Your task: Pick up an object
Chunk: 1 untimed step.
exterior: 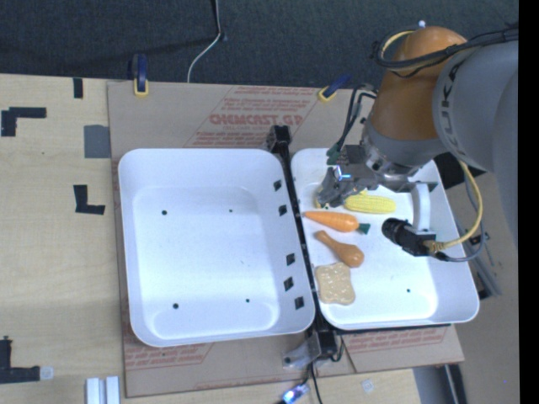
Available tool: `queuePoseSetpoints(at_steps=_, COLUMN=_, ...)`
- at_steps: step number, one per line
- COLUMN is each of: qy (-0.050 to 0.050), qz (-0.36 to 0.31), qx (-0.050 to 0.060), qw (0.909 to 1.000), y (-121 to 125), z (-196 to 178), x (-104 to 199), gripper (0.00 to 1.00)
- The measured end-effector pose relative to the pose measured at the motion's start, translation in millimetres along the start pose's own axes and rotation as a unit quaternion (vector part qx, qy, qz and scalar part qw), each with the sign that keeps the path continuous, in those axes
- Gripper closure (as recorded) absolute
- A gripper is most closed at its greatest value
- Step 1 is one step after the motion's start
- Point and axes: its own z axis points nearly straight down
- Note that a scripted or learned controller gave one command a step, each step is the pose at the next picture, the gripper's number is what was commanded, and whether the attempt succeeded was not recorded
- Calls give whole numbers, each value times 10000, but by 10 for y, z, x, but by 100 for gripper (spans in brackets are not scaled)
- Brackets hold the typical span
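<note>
Nearest me, at the front of the right bin [421, 314], a tan bread slice [335, 284] lies flat, close to the wall next to the left bin [202, 225]. Just behind it a brown drumstick [341, 249] lies slantwise, its thin end toward that wall. Behind that an orange carrot [331, 220] lies crosswise, its green stub pointing right (it and the drumstick look near but apart). Next back is a yellow corn [369, 204] cob, also crosswise, just beyond the carrot. The gripper [332, 193] is down at the corn's left end, just past the carrot. Whether it is open or closed, or grips the corn at all, I cannot tell from this angle. From there the grey arm [484, 99], with its orange band [413, 91], rises to the right. Both bins rest on a cardboard sheet [244, 112], and a blue clamp [139, 67] sits at its far left corner.
</note>
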Motion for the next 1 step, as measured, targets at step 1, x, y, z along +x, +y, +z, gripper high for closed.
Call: queuePoseSetpoints(at_steps=1, qy=6, qz=-35, qx=-5, qw=10000, y=-180, z=-230, x=639, gripper=100)
